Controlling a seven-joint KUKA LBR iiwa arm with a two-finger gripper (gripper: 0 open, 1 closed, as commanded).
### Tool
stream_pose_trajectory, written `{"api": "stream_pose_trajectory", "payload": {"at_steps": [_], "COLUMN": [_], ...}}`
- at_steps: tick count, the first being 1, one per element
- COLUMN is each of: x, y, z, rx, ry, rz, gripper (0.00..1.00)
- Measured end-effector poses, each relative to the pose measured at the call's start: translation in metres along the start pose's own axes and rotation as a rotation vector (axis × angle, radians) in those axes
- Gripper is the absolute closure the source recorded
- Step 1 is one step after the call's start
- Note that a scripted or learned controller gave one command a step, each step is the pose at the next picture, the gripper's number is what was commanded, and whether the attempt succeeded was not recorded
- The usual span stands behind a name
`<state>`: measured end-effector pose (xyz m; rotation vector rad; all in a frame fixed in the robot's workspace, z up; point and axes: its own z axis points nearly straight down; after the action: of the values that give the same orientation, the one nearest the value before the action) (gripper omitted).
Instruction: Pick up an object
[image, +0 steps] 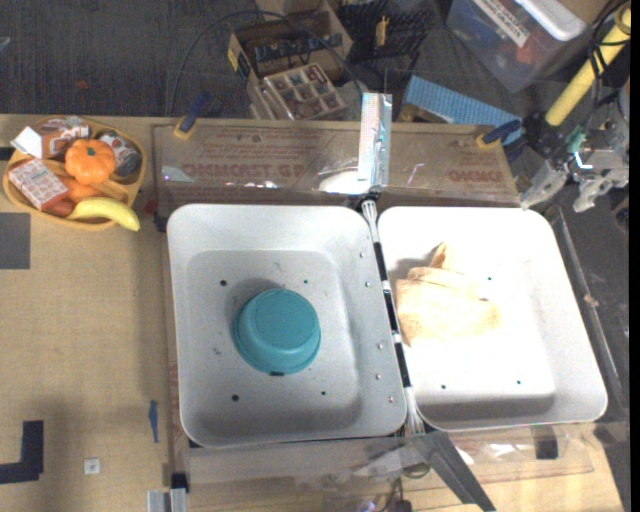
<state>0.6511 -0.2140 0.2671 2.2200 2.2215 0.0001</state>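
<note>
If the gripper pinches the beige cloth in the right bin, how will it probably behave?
The beige cloth lies crumpled in folds, so it is probably floppy and would drape from a pinch. It looks thin, likely light. If pushed, it would probably bunch rather than slide across the right bin.

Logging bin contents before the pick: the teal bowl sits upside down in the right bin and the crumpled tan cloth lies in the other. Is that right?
Not quite. The camera view shows the teal bowl upside down in the left bin; the crumpled tan cloth lies in the right bin.
</note>
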Motion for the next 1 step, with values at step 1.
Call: {"api": "stream_pose_trajectory", "payload": {"at_steps": [1], "x": [0.0], "y": [0.0], "z": [0.0], "rx": [0.0], "ry": [0.0], "rz": [0.0], "gripper": [0.0]}}
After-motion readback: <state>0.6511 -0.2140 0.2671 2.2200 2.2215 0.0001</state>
